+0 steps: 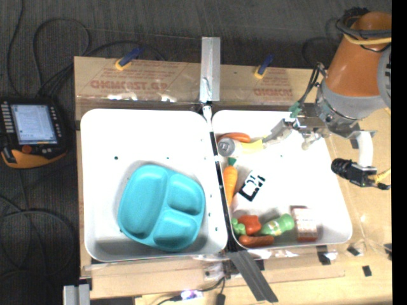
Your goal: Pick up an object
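The jaws hang over the right bin's far end, their state impossible to tell, probably approaching; next they must descend onto the yellow piece just beside them.

turquoise tray, orange carrot, possibly yellow banana
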Motion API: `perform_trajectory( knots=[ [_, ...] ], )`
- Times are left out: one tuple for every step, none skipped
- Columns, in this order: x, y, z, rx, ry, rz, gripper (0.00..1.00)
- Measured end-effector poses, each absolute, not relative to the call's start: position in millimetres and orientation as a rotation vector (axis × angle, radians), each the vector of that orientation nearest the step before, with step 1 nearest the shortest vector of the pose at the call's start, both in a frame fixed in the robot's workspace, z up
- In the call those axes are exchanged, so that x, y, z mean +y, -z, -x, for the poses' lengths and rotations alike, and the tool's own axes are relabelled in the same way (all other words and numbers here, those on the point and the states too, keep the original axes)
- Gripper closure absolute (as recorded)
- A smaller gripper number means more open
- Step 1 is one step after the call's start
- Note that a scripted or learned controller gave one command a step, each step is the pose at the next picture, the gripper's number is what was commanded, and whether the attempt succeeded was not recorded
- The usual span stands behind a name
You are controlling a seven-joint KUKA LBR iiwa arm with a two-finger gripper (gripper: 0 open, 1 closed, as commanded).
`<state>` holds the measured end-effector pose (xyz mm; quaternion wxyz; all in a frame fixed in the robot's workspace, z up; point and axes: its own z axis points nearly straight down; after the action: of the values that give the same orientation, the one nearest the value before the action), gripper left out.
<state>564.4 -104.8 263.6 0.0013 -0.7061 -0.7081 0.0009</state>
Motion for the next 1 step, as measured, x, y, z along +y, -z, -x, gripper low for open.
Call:
perform_trajectory(
  knots=[
    [-82.3,-189.7,-630.7,-2.220,-0.005,2.221,0.00]
  ],
)
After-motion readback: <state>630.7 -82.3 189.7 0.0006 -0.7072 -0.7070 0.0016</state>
